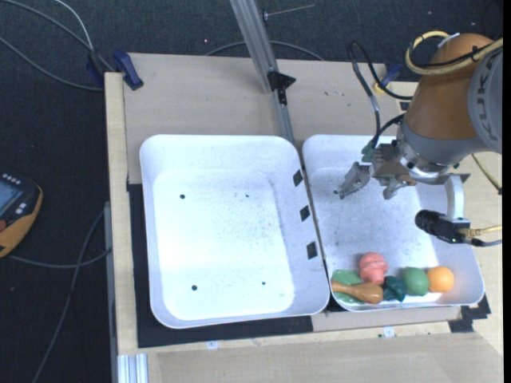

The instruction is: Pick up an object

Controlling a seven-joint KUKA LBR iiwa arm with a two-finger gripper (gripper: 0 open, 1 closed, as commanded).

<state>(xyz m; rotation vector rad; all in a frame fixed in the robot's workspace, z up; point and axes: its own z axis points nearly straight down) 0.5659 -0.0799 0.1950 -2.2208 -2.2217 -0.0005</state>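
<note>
While the arm hangs over the right bin from the right side, I see the jaws spread open with nothing between the fingers, above the bin's upper half. Floor under them is bare white, well apart from the objects.

All objects sit bunched along the right bin's near edge: pink lumpy piece, yellow-tan piece with a green bit beside it, dark teal piece, green ball, orange ball. They touch or nearly touch each other in a row, and the orange ball is close to the near right corner. Tight against the rim on that side; open room only on the far side of the row.

Left bin floor is white with dark specks. The two bins meet at a shared edge with black clips on it. Metal pole slants in from the top and ends by that seam. Black cylindrical part hangs off the arm above the right rim.
</note>
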